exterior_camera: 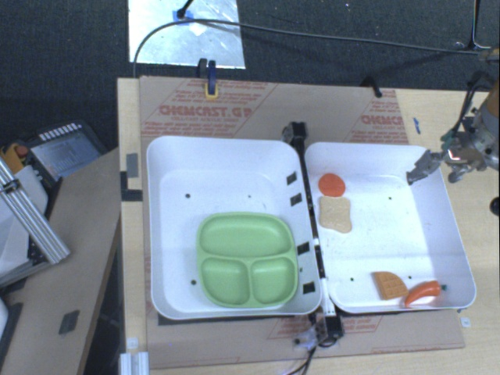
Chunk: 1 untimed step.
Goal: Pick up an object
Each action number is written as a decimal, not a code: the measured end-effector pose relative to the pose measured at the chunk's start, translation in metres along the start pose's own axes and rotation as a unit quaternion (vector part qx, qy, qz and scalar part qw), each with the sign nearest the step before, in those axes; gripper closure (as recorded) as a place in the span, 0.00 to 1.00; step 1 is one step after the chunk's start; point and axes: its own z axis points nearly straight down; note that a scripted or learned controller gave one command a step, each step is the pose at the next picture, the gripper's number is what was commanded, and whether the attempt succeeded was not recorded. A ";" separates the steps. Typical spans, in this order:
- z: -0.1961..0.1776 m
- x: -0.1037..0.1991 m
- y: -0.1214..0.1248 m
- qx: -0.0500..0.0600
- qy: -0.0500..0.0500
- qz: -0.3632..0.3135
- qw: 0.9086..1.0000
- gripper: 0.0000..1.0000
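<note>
The right bin [437, 233] holds several toy food pieces. A round orange-red slice [332, 184] lies near its back left, with a beige bread slice [336, 214] just in front of it. In the front right corner, a brown wedge [388, 284] lies next to a red-orange sausage shape [423, 293]. My gripper [437, 169] hangs over the bin's back right corner, far from all the pieces. It is open, with nothing between its fingers.
The left bin [180, 170] holds a green three-compartment plate [246, 258] toward its front. A black divider clip strip [306, 209] runs between the bins. Cables and a foil sheet [187, 22] lie behind the bench, and aluminium hardware [31, 217] stands at the left.
</note>
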 end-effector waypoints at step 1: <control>0.042 0.005 0.000 0.001 0.000 0.000 1.000 0.00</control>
